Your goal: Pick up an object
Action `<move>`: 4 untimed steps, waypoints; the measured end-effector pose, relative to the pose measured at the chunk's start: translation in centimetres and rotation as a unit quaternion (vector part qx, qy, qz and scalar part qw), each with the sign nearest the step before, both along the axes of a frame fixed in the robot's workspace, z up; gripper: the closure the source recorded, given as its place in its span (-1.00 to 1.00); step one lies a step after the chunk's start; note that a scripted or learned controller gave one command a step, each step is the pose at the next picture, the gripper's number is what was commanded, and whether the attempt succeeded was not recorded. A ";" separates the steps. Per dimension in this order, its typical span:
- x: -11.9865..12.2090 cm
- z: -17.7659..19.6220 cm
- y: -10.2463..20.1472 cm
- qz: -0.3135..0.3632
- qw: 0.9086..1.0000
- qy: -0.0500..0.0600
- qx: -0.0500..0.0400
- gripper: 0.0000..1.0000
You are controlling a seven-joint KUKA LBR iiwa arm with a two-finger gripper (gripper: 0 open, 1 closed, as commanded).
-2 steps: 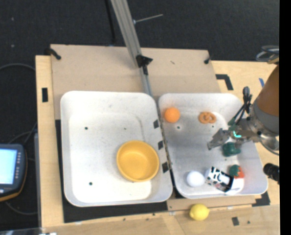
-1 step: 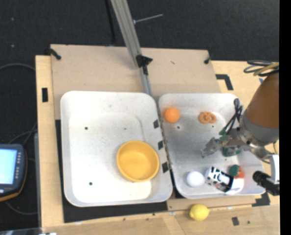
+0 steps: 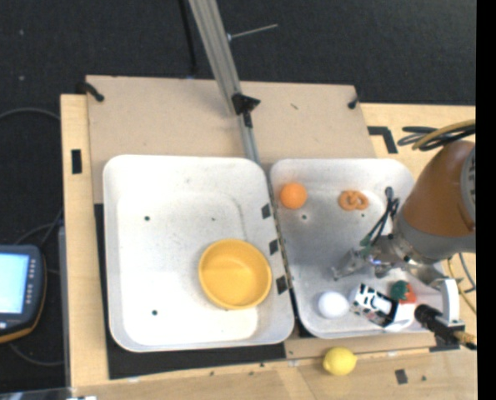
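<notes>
No brand, label or writing is legible anywhere. The tool (image 3: 358,261) hangs low over the right bin (image 3: 314,182), under the arm's (image 3: 438,207) orange band; whether it is spread or pressed together cannot be told, and nothing shows between its tips. Just below the tool, toward the bin's near edge, lie a white ball (image 3: 333,304) and, beside it on the right, a black-and-white patterned object (image 3: 373,301) with a small green and red piece (image 3: 400,290) next to it. Above the tool rest an orange ring-shaped object (image 3: 353,199) and, further left, an orange ball (image 3: 293,195). Well to the tool's left, a yellow bowl (image 3: 234,273) sits in the left bin (image 3: 147,198). A yellow lemon-like object (image 3: 339,361) lies on the desk (image 3: 181,115) outside the bins, below the tool. A metal pole (image 3: 218,48) slants across the desk's far side, and a handheld screen (image 3: 6,290) sits far left.
</notes>
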State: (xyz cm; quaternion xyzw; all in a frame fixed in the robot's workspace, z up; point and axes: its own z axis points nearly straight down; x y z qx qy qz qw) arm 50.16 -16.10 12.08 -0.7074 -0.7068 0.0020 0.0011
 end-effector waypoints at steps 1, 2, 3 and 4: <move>0.0 -2.0 -0.2 0.000 1.000 -0.002 0.000 -1.00; 0.2 -0.9 -0.1 -0.002 1.000 -0.005 0.000 1.00; 0.9 5.4 -0.5 0.002 1.000 -0.006 0.000 1.00; 1.0 9.6 -0.6 0.002 1.000 -0.004 0.000 1.00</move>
